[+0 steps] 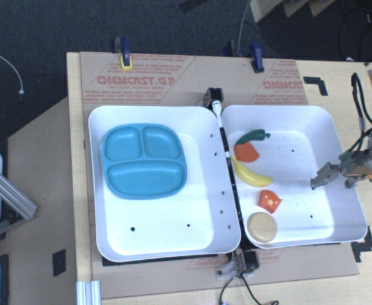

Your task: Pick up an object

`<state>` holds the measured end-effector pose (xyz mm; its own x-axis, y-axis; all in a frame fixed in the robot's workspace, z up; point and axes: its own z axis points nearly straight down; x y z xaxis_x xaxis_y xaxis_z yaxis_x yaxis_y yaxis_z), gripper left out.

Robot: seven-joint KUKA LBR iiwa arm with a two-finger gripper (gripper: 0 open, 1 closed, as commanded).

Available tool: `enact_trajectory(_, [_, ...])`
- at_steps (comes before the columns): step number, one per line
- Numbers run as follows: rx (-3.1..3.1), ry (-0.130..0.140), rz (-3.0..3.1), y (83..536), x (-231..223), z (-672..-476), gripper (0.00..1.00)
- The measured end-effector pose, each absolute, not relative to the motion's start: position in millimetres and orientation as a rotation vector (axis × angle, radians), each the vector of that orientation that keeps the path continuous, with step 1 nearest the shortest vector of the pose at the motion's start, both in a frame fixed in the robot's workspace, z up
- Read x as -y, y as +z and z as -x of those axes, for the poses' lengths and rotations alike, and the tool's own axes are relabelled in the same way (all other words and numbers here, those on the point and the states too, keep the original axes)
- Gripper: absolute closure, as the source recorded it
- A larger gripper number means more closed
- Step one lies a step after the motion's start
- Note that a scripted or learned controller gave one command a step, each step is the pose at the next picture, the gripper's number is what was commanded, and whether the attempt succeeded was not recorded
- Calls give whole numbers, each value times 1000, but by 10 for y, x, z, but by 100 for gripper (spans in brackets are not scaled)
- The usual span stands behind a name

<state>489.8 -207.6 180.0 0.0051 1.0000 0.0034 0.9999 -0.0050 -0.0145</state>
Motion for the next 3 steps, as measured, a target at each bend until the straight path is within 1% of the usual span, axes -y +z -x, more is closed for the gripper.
enact_trajectory(1, [2222, 1, 2222, 1877, 2066, -4935, 0])
enact_trajectory(2, [2220, 0, 2220, 1442, 2004, -4885, 0])
enact_trajectory(3, [2220, 0, 2220, 939, 2001, -4887, 0])
